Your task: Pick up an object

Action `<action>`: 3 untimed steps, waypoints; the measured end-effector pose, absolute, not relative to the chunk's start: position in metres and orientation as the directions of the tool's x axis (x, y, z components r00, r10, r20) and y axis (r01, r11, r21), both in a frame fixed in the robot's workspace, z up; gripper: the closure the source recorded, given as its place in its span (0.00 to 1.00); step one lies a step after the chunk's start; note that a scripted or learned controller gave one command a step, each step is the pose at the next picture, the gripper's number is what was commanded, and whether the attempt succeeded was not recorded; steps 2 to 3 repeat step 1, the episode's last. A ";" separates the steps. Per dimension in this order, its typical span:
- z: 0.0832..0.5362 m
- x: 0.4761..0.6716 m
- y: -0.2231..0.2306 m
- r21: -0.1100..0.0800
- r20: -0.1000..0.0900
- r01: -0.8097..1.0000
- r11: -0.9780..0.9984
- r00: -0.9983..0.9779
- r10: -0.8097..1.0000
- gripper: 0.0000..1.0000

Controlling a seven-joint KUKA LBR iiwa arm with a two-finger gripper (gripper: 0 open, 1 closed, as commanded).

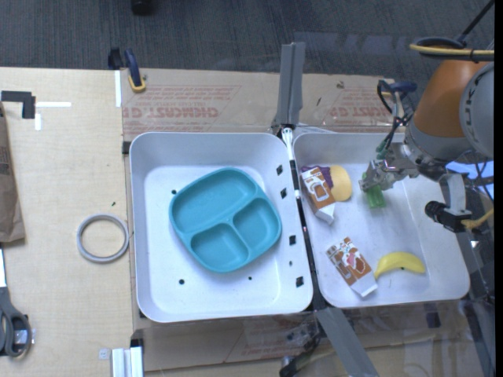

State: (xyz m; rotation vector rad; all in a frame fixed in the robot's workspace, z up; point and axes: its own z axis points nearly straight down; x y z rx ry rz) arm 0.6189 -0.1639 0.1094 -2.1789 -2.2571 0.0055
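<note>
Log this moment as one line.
gripper: above right white bin, by small green object | grasp: unclear | yellow banana: in bin

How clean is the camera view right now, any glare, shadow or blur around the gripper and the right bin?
Camera view: lighting is even and soft, with no hard glare on the right bin; the banana and the two cartons are sharp; the gripper looks cluttered and slightly soft, so its state is hard to read; the teal tray casts only a faint shadow.
</note>
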 end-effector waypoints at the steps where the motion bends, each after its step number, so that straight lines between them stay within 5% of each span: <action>1: 0.194 0.573 -0.083 -0.008 -0.002 0.978 -0.210 0.210 0.978 1.00; 3: 0.194 0.573 -0.083 -0.008 -0.002 0.978 -0.210 0.210 0.978 1.00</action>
